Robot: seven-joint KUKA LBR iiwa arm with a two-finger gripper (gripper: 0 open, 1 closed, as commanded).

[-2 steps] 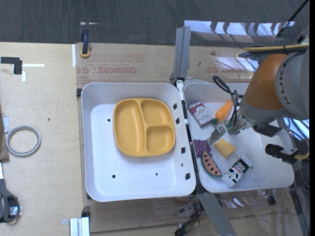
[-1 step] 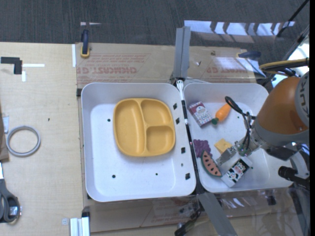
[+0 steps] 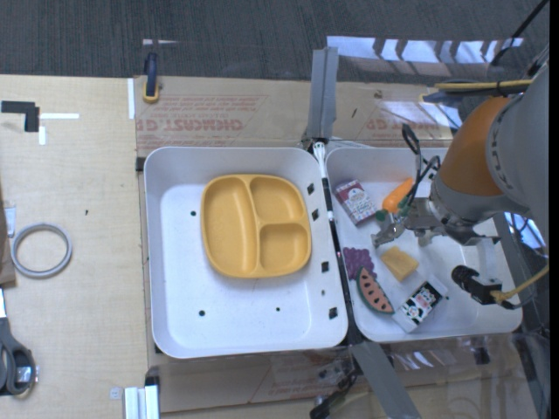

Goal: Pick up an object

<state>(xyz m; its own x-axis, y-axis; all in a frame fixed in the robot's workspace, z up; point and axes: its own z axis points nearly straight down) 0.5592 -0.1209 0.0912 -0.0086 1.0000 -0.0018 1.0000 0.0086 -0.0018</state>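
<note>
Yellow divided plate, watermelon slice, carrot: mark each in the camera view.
yellow divided plate (image 3: 256, 225): camera view, the ridge where its compartments meet, left bin.
watermelon slice (image 3: 374, 291): camera view, middle of the red flesh, right bin.
carrot (image 3: 397, 195): camera view, orange body beside the gripper.

A roll of tape (image 3: 40, 250) lay on the bench (image 3: 79, 173) left of the left bin (image 3: 166, 321); what looked like scissors (image 3: 16, 367) sat below the roll.

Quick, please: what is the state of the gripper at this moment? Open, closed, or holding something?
Gripper: it cannot be told; it sits low in the right bin, above the yellow block, and nothing is visibly held.
</note>
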